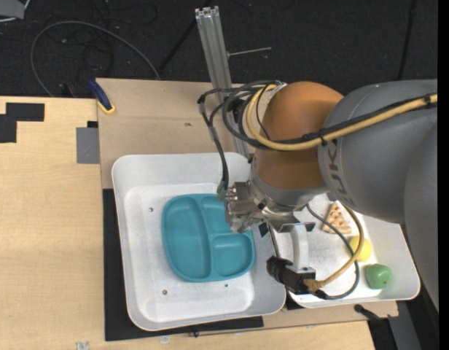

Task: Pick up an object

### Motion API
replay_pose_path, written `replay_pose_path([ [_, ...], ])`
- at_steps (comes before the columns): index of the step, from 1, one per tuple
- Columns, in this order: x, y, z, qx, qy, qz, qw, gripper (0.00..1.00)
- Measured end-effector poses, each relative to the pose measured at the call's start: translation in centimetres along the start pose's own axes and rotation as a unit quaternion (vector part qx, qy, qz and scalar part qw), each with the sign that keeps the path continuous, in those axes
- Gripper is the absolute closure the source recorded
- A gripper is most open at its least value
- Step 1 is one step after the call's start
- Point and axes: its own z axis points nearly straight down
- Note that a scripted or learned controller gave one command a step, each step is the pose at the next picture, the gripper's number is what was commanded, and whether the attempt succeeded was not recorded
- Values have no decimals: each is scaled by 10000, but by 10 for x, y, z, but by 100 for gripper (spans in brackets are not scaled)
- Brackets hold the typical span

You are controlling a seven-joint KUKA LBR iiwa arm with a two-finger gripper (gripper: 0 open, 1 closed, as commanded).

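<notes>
Teal plastic divided tray (204,239) lies flat in the left white bin (137,268). Your grey arm's gripper (243,214) sits at the tray's right edge; its grip is hidden from you. Right of the tray, the other bin (399,286) holds a green ball (378,275), a yellow piece (363,250) and an orange-patterned item (340,217), under looping cables (334,279).

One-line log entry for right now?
arm: over bin divide | claw: at teal tray right rim, grip unclear | left bin: tray | right bin: green item
</notes>
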Motion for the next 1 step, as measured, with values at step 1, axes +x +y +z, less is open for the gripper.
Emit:
replay_pose_path([
  [1,-2,1,0,-8,-9,21,10000,0],
])
